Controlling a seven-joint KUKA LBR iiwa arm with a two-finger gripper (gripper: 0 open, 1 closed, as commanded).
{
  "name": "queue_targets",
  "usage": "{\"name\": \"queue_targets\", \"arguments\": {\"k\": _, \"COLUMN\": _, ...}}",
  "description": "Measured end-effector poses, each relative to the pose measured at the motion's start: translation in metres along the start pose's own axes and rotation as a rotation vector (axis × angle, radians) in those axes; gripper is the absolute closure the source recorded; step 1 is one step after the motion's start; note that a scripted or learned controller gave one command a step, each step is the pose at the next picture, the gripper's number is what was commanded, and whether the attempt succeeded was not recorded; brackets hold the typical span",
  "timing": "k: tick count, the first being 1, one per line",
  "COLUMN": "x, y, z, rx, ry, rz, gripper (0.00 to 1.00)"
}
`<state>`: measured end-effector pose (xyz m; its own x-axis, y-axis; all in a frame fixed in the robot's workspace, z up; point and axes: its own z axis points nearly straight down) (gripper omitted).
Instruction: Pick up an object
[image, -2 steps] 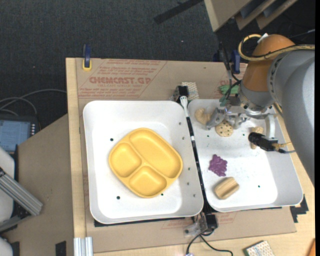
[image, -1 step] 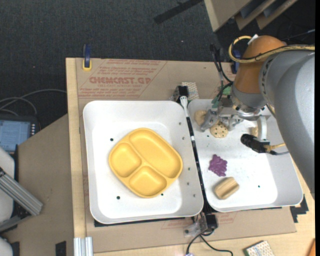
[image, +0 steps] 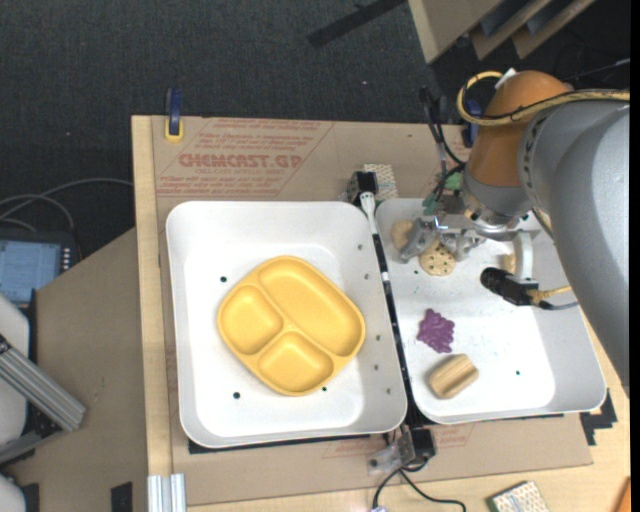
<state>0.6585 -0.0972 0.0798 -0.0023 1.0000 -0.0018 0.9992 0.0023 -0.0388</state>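
The arm (image: 590, 190) comes in from 3 o'clock and bends down over the far left corner of the right bin (image: 545, 365), its orange band (image: 510, 125) above the wrist. The gripper (image: 440, 243) hangs low over the bin's 10 o'clock area. From this slant I cannot tell whether it is open or closed, and nothing can be seen held in it.

A round cracker (image: 437, 263) with small holes lies flat on the bin floor just at the gripper's 6 o'clock side, so close that I cannot tell whether they touch. Being round, it has no long axis. A tan piece (image: 403, 234) sits at the gripper's 9 o'clock side, near the bin's left wall and partly hidden by the metal. Its shape is unclear.

Toward 6 o'clock from the cracker, and apart from it, lies a purple lump (image: 435, 330), knobbly and a little taller than wide. At about 7 o'clock in the bin lies a tan roll (image: 453, 376), a short cylinder on its side. Its long axis runs from 8 o'clock to 2 o'clock, and it sits near the purple lump without touching it.

The left bin (image: 200, 250) holds a yellow plate (image: 300, 262) with three compartments in its middle, long axis from 10 o'clock to 4 o'clock. Both bins rest side by side on a brown board (image: 250, 150) with red lettering.
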Motion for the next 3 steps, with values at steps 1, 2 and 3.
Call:
{"name": "queue_targets", "arguments": {"k": 1, "x": -0.0032, "y": 0.0003, "z": 0.0001, "rx": -0.002, "ry": 0.002, "rz": -0.001, "gripper": 0.0}}
{"name": "queue_targets", "arguments": {"k": 2, "x": -0.0049, "y": 0.0004, "z": 0.0, "rx": -0.002, "ry": 0.003, "rz": -0.001, "gripper": 0.0}}
{"name": "queue_targets", "arguments": {"k": 3, "x": -0.0061, "y": 0.0006, "z": -0.0001, "rx": -0.002, "ry": 0.004, "rz": -0.002, "gripper": 0.0}}
